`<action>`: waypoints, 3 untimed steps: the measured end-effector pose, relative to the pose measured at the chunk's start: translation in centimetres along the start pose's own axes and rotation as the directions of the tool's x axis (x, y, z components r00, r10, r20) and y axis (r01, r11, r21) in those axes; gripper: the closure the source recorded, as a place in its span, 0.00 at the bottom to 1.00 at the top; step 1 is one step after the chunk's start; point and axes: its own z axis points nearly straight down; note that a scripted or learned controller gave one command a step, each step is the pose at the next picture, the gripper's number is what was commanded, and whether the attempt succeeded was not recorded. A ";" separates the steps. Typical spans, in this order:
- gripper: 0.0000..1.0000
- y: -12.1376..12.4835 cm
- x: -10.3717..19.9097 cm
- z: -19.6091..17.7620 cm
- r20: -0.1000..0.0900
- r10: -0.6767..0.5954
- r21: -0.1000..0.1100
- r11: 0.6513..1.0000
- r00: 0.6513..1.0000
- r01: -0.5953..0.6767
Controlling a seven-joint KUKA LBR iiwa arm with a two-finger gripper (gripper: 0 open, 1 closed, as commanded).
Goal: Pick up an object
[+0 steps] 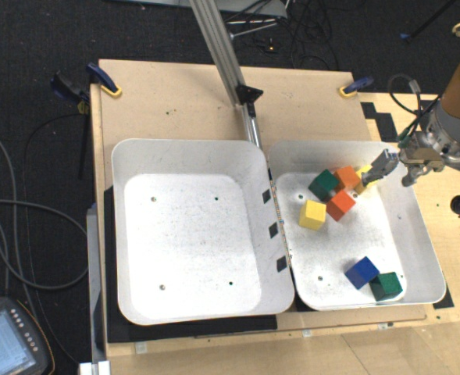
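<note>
Small blocks are seen in the right bin (417, 233) on the desk (183, 100). A dark green block (322, 185), an orange block (347, 178), a red-orange block (340, 205) and a yellow block (312, 214) are bunched together near the top of that bin. The dark green and orange blocks are touching, and the red-orange block is tucked just below them. The yellow block is set a little to the lower left, turned so one corner points down. A blue block (361, 272) and a green block (386, 286) are side by side, touching, near the bin's lower edge. All the blocks are cubes, so no long side can be picked out. The end effector (395, 170) is seen at the bin's upper right edge, just to the right of the bunch. Its two fingers are spread apart, and nothing is held between them. One finger (378, 168) points down-left toward the orange block, near a small yellow piece (363, 173). The left bin (128, 162) sits beside the right one.
</note>
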 end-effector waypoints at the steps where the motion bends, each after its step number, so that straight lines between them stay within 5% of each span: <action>1: 0.00 -0.8 0.7 5.0 0.000 0.000 -0.001 1.000 1.000 0.000; 2: 0.00 -0.1 1.4 10.8 0.000 -0.003 -0.001 1.000 1.000 0.003; 3: 1.00 0.1 1.3 9.3 0.002 0.000 -0.009 1.000 1.000 0.000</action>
